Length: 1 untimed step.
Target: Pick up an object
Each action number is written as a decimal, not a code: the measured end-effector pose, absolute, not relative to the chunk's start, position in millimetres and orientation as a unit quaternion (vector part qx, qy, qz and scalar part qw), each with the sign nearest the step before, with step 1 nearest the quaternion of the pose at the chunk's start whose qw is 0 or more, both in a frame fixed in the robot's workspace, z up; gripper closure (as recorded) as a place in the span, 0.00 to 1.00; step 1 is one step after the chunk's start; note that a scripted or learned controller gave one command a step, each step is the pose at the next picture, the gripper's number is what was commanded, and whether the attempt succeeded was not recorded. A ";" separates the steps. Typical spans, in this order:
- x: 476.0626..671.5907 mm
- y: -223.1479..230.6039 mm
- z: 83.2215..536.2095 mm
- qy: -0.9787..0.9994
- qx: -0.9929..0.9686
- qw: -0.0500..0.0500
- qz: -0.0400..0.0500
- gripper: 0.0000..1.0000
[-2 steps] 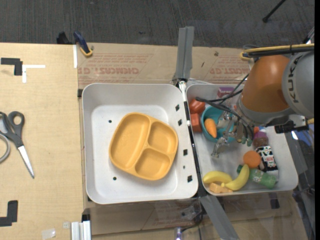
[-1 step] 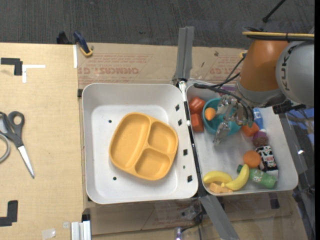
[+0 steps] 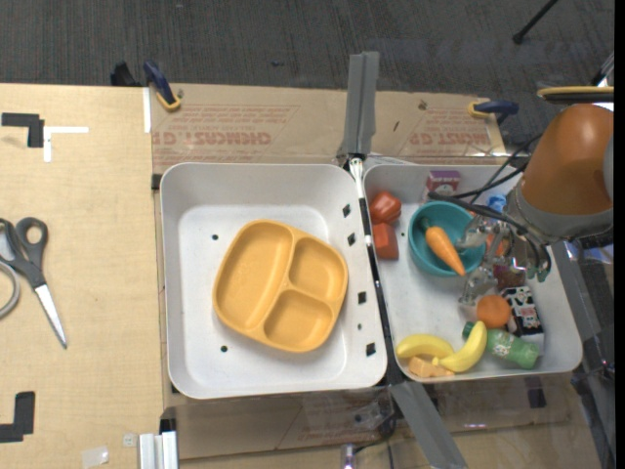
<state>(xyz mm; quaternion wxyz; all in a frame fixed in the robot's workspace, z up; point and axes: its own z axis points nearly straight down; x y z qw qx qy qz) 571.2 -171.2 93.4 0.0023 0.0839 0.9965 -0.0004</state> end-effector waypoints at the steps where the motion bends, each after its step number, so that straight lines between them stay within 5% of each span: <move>1: 610.0 -135.1 91.4 0.993 0.112 -0.019 -0.005 0.00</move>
